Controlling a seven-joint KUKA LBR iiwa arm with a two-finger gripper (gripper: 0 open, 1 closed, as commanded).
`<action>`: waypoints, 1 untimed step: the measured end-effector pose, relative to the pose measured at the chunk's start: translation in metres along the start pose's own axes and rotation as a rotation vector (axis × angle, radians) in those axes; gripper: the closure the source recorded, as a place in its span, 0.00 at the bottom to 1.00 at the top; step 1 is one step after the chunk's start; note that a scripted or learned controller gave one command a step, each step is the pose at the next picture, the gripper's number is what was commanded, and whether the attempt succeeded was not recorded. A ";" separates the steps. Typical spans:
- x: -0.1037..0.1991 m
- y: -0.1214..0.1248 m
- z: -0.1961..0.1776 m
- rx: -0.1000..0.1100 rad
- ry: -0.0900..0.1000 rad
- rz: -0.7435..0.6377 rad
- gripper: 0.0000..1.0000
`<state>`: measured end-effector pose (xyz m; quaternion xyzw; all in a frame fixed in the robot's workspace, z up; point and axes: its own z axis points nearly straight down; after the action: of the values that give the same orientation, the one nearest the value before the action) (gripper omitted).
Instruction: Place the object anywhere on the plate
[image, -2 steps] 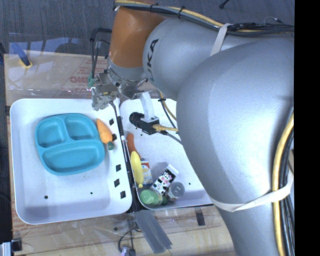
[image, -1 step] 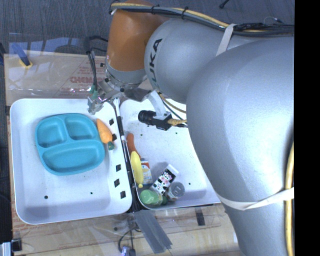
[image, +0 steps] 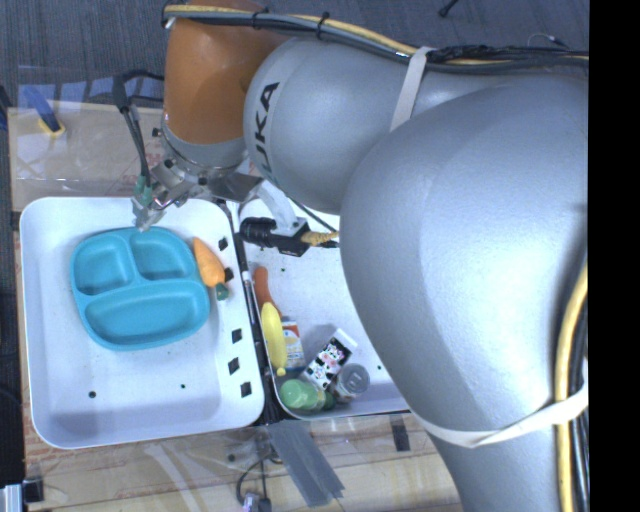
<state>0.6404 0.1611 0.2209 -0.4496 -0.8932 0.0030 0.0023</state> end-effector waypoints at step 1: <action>0.025 0.038 -0.035 -0.001 0.000 -0.001 1.00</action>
<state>0.6564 0.2035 0.2554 -0.4490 -0.8935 0.0024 0.0022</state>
